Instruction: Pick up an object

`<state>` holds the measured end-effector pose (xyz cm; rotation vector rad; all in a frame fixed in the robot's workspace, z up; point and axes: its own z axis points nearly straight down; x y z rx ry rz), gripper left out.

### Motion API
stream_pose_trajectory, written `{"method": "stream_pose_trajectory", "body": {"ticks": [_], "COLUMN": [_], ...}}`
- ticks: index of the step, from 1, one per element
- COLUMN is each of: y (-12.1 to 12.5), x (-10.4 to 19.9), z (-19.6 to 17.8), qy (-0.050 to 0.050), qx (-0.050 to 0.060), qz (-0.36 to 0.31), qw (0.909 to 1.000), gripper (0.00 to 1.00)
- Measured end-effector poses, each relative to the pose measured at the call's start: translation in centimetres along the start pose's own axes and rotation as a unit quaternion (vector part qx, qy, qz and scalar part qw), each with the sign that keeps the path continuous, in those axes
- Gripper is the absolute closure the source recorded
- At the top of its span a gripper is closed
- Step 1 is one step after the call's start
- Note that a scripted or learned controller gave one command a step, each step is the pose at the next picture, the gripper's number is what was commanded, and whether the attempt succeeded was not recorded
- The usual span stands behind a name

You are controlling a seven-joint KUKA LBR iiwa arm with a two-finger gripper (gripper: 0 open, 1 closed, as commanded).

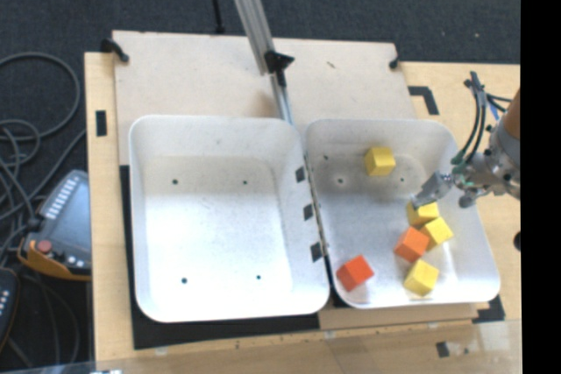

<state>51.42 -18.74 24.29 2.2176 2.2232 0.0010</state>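
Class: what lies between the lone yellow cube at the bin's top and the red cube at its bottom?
In the camera view, only bare white bin floor lies between yellow cube and red cube.

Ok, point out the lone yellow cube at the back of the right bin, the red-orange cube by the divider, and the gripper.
lone yellow cube (379, 160), camera view, top face.
red-orange cube (355, 272), camera view, top face.
gripper (436, 186), camera view, between fingertips.

One fixed camera looks down at a slant, from well above, on both white bins (131, 215).
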Motion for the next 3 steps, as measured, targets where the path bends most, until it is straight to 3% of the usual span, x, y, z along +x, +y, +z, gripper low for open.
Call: {"method": "stream_pose_trajectory", "body": {"ticks": [1,2,3], "y": [2.8,4.9,12.0], "x": [1.3,1.3,2.5], "z": [11.5,12.9,14.6], "qy": [-0.002,-0.001,-0.001], "qx": [-0.007,-0.001,-0.002], "qz": [0.000,0.001,-0.001], "qw": [1.0000,1.0000,1.0000], "gripper": [0.00,0.00,0.00]}}
